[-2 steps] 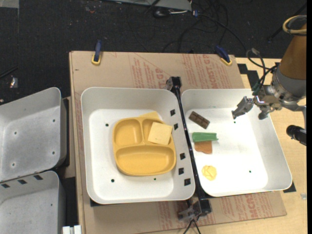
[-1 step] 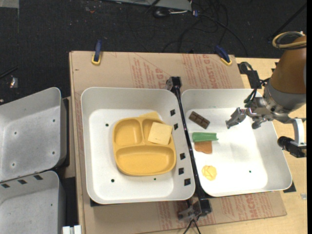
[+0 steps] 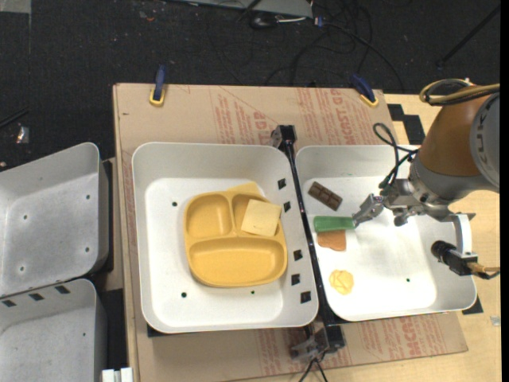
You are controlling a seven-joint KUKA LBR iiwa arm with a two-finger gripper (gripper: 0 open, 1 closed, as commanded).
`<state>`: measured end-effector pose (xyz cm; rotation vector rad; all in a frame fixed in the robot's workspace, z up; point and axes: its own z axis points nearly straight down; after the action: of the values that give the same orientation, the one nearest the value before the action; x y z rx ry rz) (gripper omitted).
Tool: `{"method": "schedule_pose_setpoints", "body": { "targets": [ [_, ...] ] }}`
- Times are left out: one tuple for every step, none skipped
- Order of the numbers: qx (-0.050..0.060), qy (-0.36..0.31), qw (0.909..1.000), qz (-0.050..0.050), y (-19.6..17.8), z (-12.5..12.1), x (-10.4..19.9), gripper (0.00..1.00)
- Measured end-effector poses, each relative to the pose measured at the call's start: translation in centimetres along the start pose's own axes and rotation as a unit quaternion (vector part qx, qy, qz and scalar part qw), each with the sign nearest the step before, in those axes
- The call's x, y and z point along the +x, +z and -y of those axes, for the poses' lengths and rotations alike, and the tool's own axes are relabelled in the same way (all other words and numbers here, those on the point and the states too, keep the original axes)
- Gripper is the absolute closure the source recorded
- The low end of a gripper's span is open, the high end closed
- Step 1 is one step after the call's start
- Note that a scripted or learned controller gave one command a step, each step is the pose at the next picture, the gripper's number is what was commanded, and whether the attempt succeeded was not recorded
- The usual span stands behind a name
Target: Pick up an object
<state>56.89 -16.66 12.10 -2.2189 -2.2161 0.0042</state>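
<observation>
One green block (image 3: 333, 224) lies lengthwise left to right, its right end hidden under the gripper (image 3: 367, 211), whose grip I cannot tell.

— How many shallow white plastic bins (image 3: 151, 213) do you count?
— I count two. One yellow divided plastic tray (image 3: 231, 253), one pale square slice (image 3: 261, 217) on it.
— And the other bin?
— I see four small pieces: brown bar (image 3: 324, 195), green block (image 3: 332, 224), orange piece (image 3: 333, 241), yellow round piece (image 3: 341, 281).
</observation>
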Motion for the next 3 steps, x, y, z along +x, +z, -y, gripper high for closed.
{"method": "schedule_pose_setpoints", "body": {
  "targets": [
    [-0.003, 0.0, 1.0, 0.001, -1.4, -0.2, -0.1, 1.0],
    [-0.006, -0.002, 1.0, 0.002, -7.8, -0.6, 0.0, 1.0],
    [-0.006, -0.002, 1.0, 0.002, -13.1, -0.7, 0.0, 1.0]
  ]
}}
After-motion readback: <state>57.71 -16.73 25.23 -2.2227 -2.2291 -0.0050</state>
